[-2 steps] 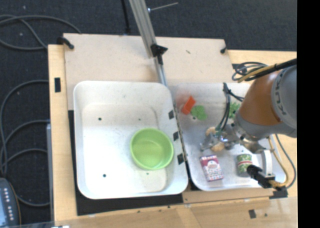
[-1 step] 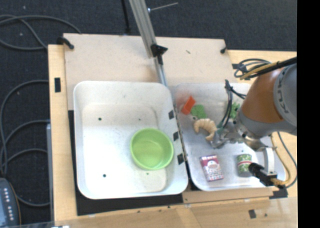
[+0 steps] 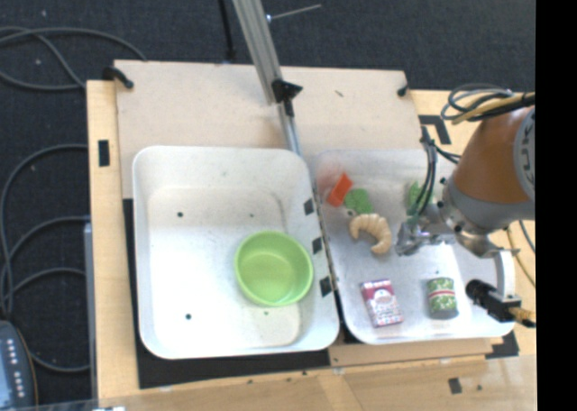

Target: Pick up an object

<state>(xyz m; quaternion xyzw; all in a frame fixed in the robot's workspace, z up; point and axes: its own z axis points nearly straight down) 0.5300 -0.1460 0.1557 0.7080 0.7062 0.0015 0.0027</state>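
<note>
The claw (image 3: 413,242) is low in the right bin (image 3: 397,333), just beside the right end of the croissant (image 3: 371,229) that lies mid-bin. Whether it is spread or pinched cannot be made out from above, and nothing can be seen in its grip.

Other candidates sit close by: an orange block (image 3: 339,189) and a green block (image 3: 359,201) toward the bin's far left corner, a red box (image 3: 382,302) and a small green can (image 3: 441,297) along the near edge, and another green piece (image 3: 416,196) near the arm. The left bin (image 3: 180,166) carries a green bowl (image 3: 273,269).

The croissant looks the nearest target. A sound grasp would probably straddle its narrow middle across the curve rather than its tapered tip, descend fully before closing, then lift straight up, clear of the bin's rim.
</note>
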